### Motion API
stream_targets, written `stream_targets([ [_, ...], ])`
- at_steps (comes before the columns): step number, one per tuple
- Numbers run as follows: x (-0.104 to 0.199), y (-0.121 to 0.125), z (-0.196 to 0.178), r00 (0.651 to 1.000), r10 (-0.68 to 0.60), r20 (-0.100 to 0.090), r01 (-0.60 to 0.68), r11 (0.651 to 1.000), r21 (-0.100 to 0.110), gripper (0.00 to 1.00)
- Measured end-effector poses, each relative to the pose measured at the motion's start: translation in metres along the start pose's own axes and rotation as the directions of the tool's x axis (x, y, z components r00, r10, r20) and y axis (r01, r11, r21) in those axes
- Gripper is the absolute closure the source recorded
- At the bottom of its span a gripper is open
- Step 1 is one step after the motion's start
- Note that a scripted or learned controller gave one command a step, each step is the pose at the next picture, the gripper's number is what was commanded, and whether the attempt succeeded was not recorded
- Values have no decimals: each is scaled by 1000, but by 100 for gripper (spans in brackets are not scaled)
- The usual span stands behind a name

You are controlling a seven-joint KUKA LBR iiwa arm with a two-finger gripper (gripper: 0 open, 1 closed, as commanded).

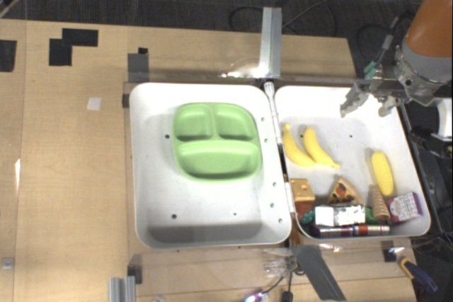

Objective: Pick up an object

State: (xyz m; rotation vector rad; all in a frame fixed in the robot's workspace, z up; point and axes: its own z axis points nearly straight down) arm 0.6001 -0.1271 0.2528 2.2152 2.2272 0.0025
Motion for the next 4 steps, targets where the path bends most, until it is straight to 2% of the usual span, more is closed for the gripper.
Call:
stream_targets([
  [1, 0, 0, 0, 1000, 0, 0, 0, 1000, 0, 0],
  [2, 29, 22, 155, 994, -113, 1, 113, 994, -4, 0],
  [3, 81, 53, 66, 960, -280, 2, 280, 960, -6, 0],
  [4, 24, -28, 162, 973, -230, 5, 230, 973, -12, 0],
])
